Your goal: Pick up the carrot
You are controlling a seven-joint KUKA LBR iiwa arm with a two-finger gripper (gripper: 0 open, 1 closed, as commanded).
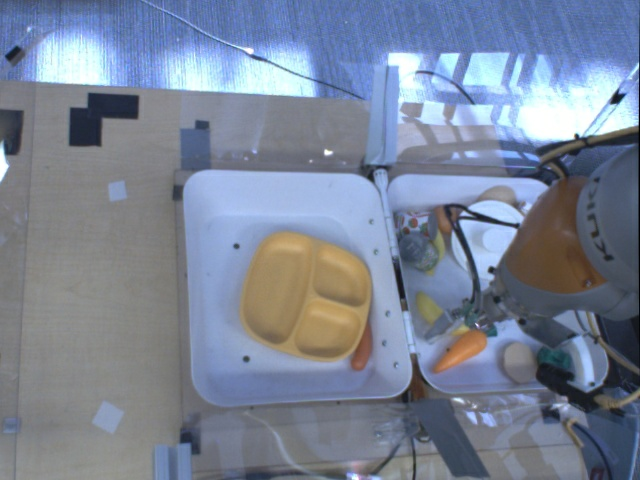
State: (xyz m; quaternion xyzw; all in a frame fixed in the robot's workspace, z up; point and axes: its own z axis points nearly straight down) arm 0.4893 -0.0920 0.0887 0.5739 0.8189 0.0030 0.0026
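1 carrot (pixel 460 351) just below jaws

1. The place looks like a robotics lab: a plywood bench (pixel 90 298) carries black marker shapes (pixel 100 116).
2. Loose cables (pixel 200 33) cross blue carpet (pixel 250 8) (office-style flooring).

A pale wooden bench (pixel 90 298) bears two shallow white bins, left (pixel 210 268) and right (pixel 480 373), side by side.
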